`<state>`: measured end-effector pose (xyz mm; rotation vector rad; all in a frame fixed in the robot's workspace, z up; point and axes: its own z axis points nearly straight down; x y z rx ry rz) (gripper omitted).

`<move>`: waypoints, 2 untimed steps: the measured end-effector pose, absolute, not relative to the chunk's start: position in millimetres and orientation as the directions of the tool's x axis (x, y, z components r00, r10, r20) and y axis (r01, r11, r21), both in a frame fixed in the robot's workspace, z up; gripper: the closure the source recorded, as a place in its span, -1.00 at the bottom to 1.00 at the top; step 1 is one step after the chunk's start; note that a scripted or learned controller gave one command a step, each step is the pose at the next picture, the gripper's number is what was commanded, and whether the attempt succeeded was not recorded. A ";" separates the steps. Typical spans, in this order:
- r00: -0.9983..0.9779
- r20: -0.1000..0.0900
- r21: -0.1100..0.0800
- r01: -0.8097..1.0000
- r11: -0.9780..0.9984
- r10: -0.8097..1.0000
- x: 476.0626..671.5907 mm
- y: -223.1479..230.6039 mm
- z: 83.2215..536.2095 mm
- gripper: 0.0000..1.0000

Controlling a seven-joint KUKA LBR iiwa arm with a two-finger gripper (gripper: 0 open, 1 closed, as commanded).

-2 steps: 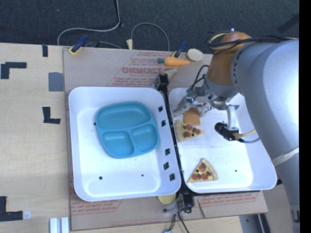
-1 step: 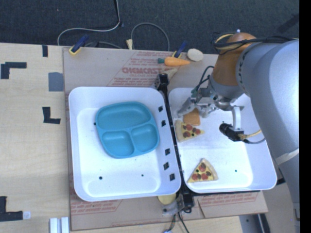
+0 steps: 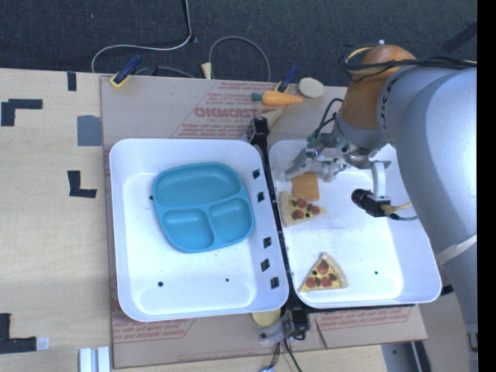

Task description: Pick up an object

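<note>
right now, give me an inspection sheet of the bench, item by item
surface: two white bins side by side on a cardboard sheet over a wooden bench
job's things: right bin holds a pizza slice, a second pizza slice and a tan block touching it
clutter: blue tray in the left bin; orange item and pale round item behind the bins
gripper: gripper low over the tan block, holding nothing that can be seen
cables: white cable looping behind the bins; wires on the arm's wrist
surroundings: dark carpet; black tape marks on the bench
</note>
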<state>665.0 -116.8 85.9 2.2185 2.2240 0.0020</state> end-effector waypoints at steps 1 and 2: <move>-0.002 -0.003 0.002 1.000 0.002 1.000 655.1 -94.4 85.7 -1.00; -0.002 -0.001 0.003 1.000 0.002 1.000 652.1 -103.4 86.1 -1.00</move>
